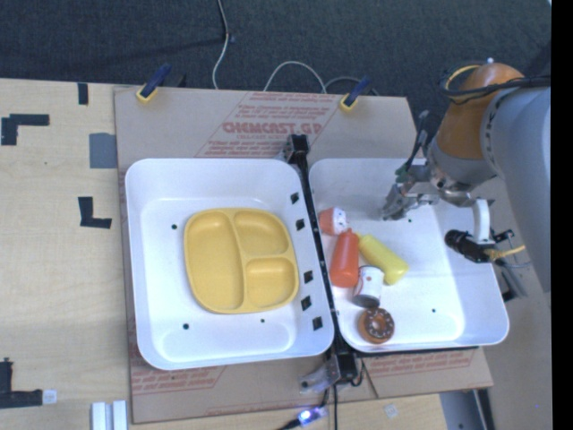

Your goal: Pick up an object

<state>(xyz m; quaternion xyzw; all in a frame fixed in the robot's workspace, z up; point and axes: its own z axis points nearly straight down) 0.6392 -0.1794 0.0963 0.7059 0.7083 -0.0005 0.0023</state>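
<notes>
My gripper (398, 204) hangs over the back middle of the right bin (448, 307), to the right of and behind the objects. Along that bin's left side lie a small red and white piece (333, 220), an orange bottle (345, 259), a yellow bottle-shaped object (384, 255), a small white cup (369, 282) and a brown donut (377, 326). The gripper sits apart from all of them, nearest the yellow one. Nothing shows held in it.
The left bin (152, 240) holds a yellow divided plate (240, 260). A black divider (309, 231) runs between the bins. The grey arm with its orange band (474, 115) reaches in from the right; a black fitting (467, 244) juts over the right bin's edge.
</notes>
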